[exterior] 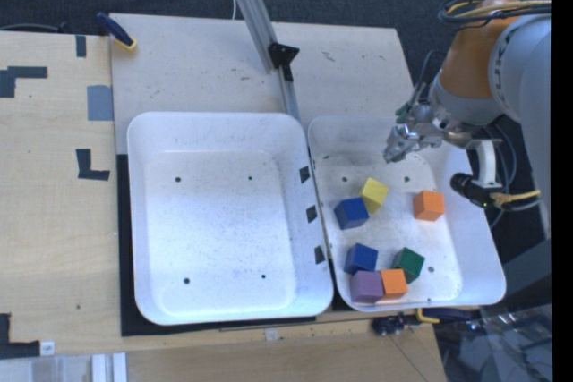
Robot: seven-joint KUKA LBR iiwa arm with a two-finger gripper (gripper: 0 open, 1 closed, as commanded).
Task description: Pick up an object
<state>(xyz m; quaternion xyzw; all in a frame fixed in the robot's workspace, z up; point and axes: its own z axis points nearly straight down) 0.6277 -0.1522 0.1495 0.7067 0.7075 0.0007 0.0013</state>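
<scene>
Hovering over the right bin (pixel 466 277), far end, the arm (pixel 501 58) is looking to be at the approach step, nothing gripped. The gripper (pixel 400 146) is hanging too blurred to tell its fingers' spread. The yellow cube (pixel 375 191) is lying nearest, just nearward and left; next it needs lowering there.

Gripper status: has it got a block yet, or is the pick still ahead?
Done: the gripper sits over the right bin, near its back edge. In hand: no block shows between its fingers. Left: all seven blocks lie on the bin floor, the yellow block and orange block closest to it.
</scene>
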